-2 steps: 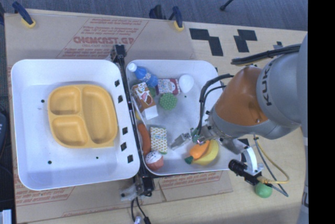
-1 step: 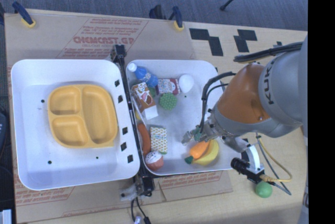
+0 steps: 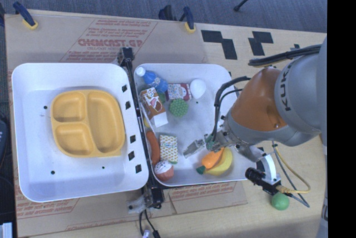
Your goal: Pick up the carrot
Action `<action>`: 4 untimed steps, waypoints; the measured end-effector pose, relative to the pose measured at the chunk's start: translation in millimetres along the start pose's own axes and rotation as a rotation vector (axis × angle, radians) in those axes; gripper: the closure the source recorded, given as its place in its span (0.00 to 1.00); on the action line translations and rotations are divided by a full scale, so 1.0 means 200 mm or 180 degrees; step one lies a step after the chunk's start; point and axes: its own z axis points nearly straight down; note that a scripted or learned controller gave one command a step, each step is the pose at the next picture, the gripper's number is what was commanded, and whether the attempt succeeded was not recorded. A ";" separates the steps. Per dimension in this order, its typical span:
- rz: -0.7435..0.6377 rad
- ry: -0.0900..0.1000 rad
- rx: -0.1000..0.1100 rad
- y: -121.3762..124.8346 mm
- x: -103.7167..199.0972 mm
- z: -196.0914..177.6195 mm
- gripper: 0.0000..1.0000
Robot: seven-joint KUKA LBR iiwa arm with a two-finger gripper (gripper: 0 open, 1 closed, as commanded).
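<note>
The carrot, orange with a green top, lies near the front right corner of the right bin. It rests against a yellow banana. My gripper hangs just left of the carrot's green end, over the bin floor, with the grey and orange arm reaching in from the right. Nothing shows as held. The arm's wrist hides part of the carrot's top.
The right bin also holds a blue bottle, a white ball, a green ball, small cartons, a cracker pack and a long orange item by its left wall. A yellow divided plate sits in the left bin.
</note>
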 end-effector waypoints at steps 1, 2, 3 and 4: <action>-0.0015 0.0001 0.0004 0.00 0.00 -0.05 1.00; -0.0014 0.0001 0.0004 0.00 0.00 -0.05 0.00; -0.0181 0.0007 0.0002 0.01 0.06 0.05 0.00; -0.0196 0.0002 0.0003 0.02 0.06 0.00 1.00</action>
